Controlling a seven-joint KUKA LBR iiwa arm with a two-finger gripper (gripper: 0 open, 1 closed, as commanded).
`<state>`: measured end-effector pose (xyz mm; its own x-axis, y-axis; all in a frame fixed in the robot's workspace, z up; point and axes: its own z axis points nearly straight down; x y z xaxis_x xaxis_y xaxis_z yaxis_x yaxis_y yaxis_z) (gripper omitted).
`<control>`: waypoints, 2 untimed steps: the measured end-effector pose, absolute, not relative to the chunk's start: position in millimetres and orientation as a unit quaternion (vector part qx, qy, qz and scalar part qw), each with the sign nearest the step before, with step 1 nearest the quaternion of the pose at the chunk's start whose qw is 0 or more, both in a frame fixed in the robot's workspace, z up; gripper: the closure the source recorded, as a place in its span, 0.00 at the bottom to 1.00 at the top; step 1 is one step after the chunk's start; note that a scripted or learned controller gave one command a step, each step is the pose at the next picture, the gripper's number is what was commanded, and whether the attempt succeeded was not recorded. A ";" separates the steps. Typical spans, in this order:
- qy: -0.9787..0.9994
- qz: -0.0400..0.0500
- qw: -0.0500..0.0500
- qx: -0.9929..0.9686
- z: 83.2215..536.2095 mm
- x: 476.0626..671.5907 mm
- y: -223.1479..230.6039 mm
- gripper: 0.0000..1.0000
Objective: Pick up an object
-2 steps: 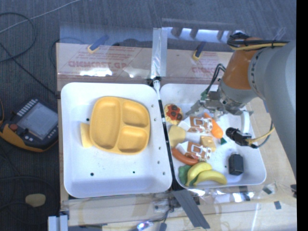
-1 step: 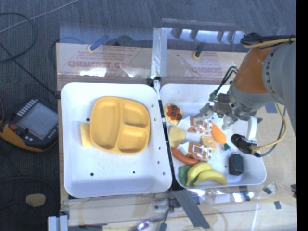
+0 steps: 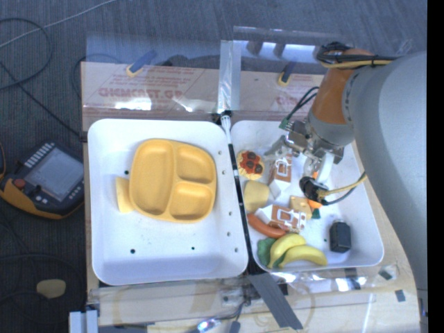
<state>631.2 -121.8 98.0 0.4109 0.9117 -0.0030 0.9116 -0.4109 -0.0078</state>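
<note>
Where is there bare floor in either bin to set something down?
Left bin: a wide bare strip along its near edge, below the yellow divided plate. Right bin: crowded; bananas, a black block and the gripper leave only slivers.

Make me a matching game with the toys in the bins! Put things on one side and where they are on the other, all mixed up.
Things:
1. yellow plate
2. banana
3. black box
4. pizza slice

Places:
A. front of the right bin, beside a green toy
B. top left of the right bin, near the divider
C. lying in the left bin
D. right bin, near its right front corner

Pairs: 1-C, 2-A, 3-D, 4-B
</note>
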 end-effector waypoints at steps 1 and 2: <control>-0.543 0.007 0.003 -0.839 103.4 630.3 -122.0 1.00; -0.594 0.003 0.001 -0.805 274.6 623.3 -67.4 1.00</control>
